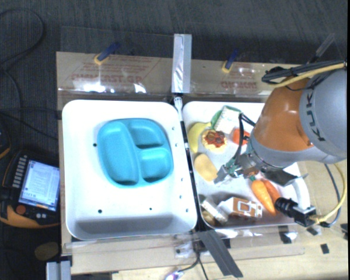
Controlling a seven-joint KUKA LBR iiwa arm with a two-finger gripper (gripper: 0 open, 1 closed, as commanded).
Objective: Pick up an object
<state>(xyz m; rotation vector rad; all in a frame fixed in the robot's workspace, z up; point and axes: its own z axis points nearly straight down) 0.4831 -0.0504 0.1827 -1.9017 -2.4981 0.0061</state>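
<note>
Toy food crowds the right bin (305,186): a banana (195,134), a pale potato-like piece (206,167), a carrot (264,195), a small carton (245,208). The gripper (233,171) hovers low over the bin's middle, fingers apparently parted with nothing between them. Nothing is lifted yet, so the whole grasp remains. The left bin (81,174) holds a blue divided tray (135,150).
</note>
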